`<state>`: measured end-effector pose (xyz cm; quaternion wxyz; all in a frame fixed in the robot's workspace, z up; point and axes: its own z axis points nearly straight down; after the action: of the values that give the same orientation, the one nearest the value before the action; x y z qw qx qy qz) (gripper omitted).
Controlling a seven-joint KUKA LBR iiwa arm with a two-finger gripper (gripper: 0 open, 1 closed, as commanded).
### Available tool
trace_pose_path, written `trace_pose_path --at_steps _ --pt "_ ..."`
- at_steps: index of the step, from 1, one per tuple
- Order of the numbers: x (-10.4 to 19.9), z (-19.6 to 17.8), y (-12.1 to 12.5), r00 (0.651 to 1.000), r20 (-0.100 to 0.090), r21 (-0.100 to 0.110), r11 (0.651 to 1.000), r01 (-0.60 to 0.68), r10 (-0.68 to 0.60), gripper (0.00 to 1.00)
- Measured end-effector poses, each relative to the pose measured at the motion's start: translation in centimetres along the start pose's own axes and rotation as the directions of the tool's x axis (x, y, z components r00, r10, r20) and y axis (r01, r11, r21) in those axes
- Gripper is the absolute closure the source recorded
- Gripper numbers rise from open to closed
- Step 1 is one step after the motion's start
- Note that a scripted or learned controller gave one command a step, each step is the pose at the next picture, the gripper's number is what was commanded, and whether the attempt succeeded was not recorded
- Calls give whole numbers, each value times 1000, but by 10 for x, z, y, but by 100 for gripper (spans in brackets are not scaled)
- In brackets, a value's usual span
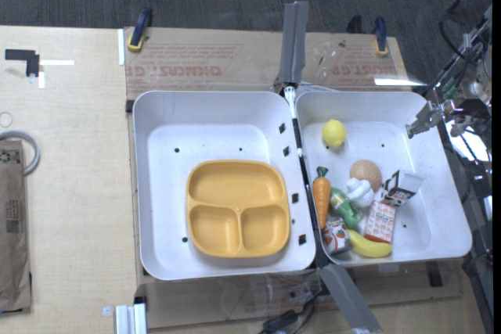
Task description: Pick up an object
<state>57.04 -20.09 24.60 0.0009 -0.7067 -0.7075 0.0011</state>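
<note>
The right bin (438,246) holds a pile of toy food. A yellow lemon (333,132) lies alone near its back left. Along the left wall lies an orange carrot (321,197). Beside the carrot are a brown round piece (365,171), a white lump (358,190), a green item (342,205), a small carton (401,187), a red and white box (380,220), a banana (368,246) and a can (335,235). My gripper (416,126) hangs over the bin's back right corner, apart from all of these, with nothing seen in it.
The left bin (156,168) bears a yellow divided plate (237,208). A grey divider post (293,43) rises between the bins at the back. Cables and the arm (466,82) crowd the right edge. A brown paper bag (12,223) lies far left on the bench.
</note>
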Motion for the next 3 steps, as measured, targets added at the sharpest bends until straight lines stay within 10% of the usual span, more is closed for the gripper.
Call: trace_pose_path --at_steps 1,2,3 --pt "60 67 -6 997 0 -1 997 73 -73 0" --pt "33 154 -1 998 0 -2 998 56 -56 0" --pt "32 143 1 999 2 -7 999 54 -54 100"
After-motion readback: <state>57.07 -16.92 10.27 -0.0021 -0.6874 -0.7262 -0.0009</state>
